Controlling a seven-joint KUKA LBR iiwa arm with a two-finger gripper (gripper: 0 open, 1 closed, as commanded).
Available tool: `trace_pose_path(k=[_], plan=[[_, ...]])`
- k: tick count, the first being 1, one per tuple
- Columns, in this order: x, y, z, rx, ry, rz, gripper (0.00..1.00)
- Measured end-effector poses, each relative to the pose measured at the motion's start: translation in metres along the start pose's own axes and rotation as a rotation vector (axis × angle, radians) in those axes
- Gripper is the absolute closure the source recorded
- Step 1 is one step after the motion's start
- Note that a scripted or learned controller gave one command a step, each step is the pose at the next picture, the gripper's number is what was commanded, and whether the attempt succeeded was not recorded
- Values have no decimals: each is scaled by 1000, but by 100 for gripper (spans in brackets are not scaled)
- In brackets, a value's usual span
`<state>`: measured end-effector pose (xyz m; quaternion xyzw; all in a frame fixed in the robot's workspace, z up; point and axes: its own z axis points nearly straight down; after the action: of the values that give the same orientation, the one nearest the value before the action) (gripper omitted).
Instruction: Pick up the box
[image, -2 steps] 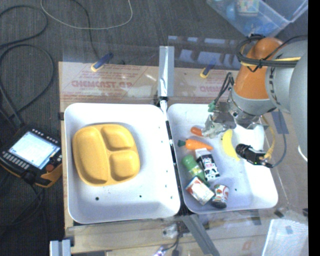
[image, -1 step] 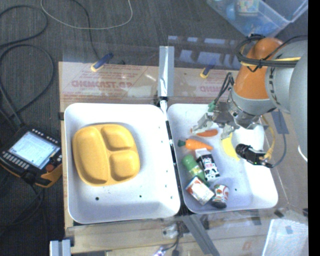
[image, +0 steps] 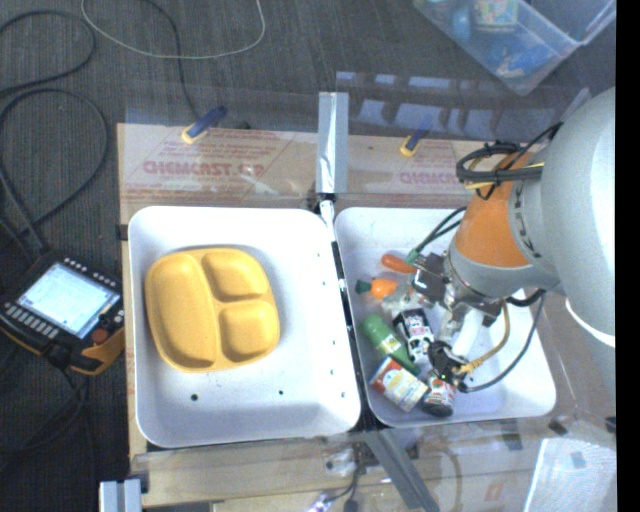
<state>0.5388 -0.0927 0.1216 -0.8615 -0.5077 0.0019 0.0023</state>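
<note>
yellow tray (image: 212, 306) in left bin (image: 160, 410)

A divided tray (image: 212, 305) lies in the left bin (image: 160, 420); the box (image: 397, 385) lies near-left in the right bin (image: 530, 395), among small items.

The bench is being viewed from above at a slant by one fixed camera, with both white bins (image: 240, 425) being taken in from some way off. The arm (image: 560, 200) is being seen entering from the right edge.
</note>
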Motion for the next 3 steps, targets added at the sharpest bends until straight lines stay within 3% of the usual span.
trace_pose_path(k=[1,2,3], plan=[[0,-1,-7,5,-1,-1,100],[-25,11,-62,-4,-4,529,100],[-7,1,-185,-6,-3,864,100]])
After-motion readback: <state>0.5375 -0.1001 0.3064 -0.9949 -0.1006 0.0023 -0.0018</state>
